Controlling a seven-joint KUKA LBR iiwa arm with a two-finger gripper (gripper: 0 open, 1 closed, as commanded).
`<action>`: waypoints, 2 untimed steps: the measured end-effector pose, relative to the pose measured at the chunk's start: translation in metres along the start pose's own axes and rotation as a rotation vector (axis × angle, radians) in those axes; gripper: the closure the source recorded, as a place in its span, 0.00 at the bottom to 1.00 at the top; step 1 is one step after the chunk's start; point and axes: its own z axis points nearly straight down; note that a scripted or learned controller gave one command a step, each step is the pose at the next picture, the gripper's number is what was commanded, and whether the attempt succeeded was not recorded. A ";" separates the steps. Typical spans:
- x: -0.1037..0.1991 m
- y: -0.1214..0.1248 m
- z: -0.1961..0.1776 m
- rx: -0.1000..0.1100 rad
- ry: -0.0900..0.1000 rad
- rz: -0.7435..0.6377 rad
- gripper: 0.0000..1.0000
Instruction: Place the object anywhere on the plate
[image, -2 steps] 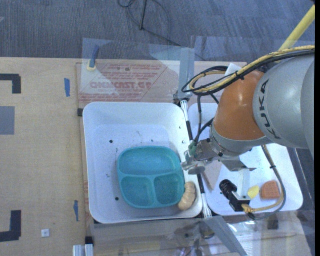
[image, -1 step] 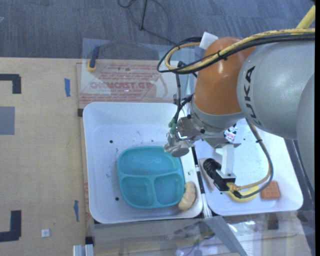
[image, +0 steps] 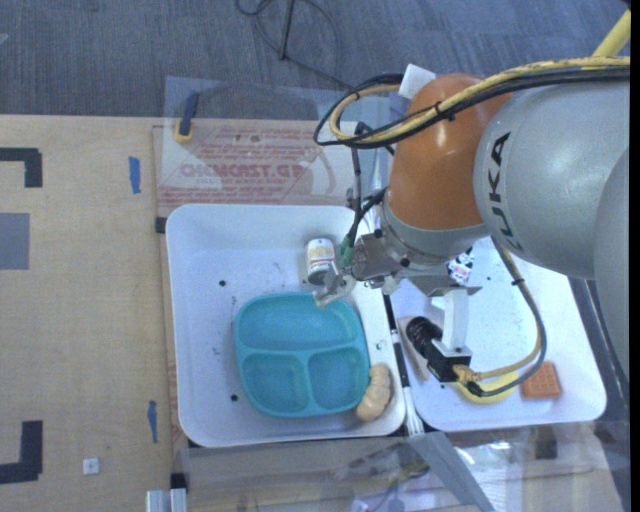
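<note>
A wooden bench marked with strips of blue tape carries the two white bins. In the left bin a teal plate with three compartments lies flat toward the near right corner, and nothing rests on it. A small pale canister with a darker top stands upright on the bin floor just beyond the plate's far rim, off the plate. The gripper hangs right beside the canister, over that far rim. Whether it is open, closed or grasping the canister cannot be told from this angle. A tan, rounded piece of food lies on the bin floor against the plate's near right corner. The grey arm, with its orange band, reaches in above the divide between the bins. In the right bin a small black, white and red item sits partly under the wrist, and an orange square lies near the front right corner.
</note>
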 end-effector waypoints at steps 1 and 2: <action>0.001 0.001 -0.010 -0.001 -0.001 -0.002 1.00; -0.041 0.009 0.063 0.001 0.001 -0.063 1.00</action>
